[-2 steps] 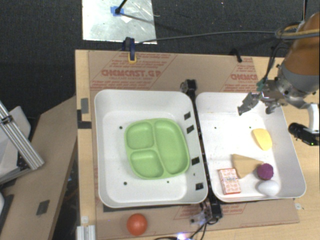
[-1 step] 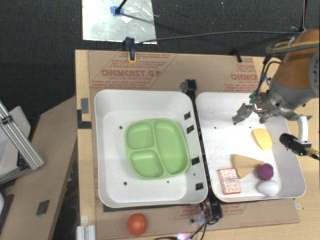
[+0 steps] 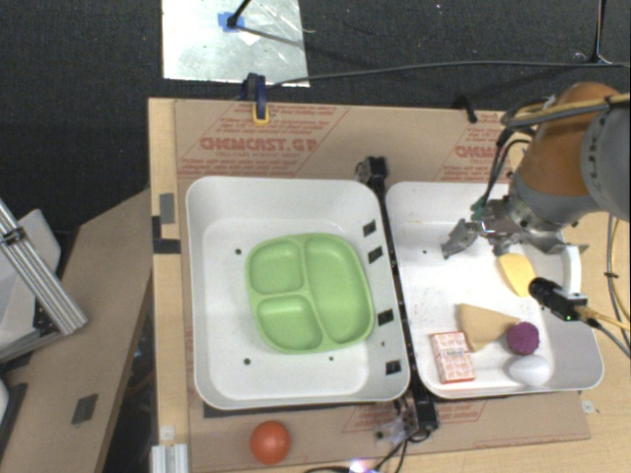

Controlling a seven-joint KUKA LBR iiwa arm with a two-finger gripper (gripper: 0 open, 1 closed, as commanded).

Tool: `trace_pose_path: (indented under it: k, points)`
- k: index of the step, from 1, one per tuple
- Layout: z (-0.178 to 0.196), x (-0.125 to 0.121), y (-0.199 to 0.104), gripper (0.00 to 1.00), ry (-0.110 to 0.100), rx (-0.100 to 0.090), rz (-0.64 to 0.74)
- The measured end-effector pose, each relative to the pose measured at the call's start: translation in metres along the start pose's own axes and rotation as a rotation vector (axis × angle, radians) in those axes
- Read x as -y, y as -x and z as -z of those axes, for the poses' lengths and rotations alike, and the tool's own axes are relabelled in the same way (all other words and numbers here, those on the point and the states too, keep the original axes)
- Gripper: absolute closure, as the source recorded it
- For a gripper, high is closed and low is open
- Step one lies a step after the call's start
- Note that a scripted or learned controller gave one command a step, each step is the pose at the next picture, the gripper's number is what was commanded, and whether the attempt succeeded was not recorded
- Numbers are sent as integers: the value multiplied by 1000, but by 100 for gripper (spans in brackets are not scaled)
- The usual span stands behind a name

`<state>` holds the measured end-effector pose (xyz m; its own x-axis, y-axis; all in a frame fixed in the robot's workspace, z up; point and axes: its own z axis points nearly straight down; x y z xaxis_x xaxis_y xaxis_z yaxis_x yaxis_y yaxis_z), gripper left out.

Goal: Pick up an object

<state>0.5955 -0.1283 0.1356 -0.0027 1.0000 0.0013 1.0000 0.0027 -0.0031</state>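
on the desk (image 3: 296, 126) sit two white bins. my claw (image 3: 461, 236) hovers apart and bare over the right bin (image 3: 419, 264); nothing is picked yet. the banana (image 3: 515, 272) lies near its right edge.

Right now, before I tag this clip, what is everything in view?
white bins: two, side by side on the bench
divided plate: one, green, in the left bin
yellow piece: one, right bin, by the pincer
tan wedge: one, right bin
red-and-white box: one, right bin, front edge
purple ball: one, right bin
white lump: one, right bin, front corner
orange ball: one, on the bench before the left bin
arm: grey and orange, from the right
pincer: one, over the right bin
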Motion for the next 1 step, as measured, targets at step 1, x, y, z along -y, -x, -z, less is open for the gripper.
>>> trace_pose_path:
  k: [1]
  points:
    - [-52, 0, -1, 0, -1, 0, -1]
